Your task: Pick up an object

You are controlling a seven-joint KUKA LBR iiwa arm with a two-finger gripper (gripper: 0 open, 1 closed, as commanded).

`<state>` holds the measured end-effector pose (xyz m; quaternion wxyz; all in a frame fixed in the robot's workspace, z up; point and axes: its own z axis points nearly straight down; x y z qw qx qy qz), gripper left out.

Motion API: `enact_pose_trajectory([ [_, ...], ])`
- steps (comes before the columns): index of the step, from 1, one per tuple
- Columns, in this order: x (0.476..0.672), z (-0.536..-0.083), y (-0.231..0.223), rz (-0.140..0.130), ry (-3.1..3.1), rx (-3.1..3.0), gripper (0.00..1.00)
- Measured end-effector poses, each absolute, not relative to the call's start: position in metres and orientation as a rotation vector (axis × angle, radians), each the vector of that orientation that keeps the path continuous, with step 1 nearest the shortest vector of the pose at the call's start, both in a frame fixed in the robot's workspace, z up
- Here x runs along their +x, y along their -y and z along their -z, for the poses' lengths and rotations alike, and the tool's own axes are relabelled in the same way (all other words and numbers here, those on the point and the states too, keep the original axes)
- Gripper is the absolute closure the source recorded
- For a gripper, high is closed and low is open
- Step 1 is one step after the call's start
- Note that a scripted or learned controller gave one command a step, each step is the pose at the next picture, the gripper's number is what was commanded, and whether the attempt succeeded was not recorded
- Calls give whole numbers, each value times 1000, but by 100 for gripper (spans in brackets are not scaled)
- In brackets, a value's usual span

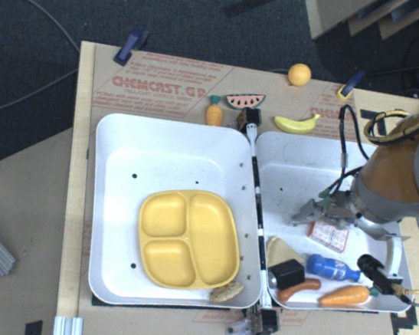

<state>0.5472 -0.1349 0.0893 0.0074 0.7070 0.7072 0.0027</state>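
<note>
The small red-and-white card (pixel 329 235) lies flat in the right bin (pixel 296 156), just above the blue bottle (pixel 332 268). Its long side runs across the bin. The gripper (pixel 319 211) sits right by the card, fingers spread and holding nothing. A flat card may slip away when they close.

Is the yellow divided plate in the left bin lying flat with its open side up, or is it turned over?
Open side up. The yellow divided plate lies flat in the left bin, its three compartments facing the camera.
</note>
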Motion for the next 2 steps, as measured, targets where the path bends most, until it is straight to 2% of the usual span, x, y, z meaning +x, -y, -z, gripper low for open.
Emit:
enact_pose_trajectory([
  [1,541,-89,152,-10,-2216,2212,0],
  [2,541,-100,154,-9,-2207,2209,100],
])
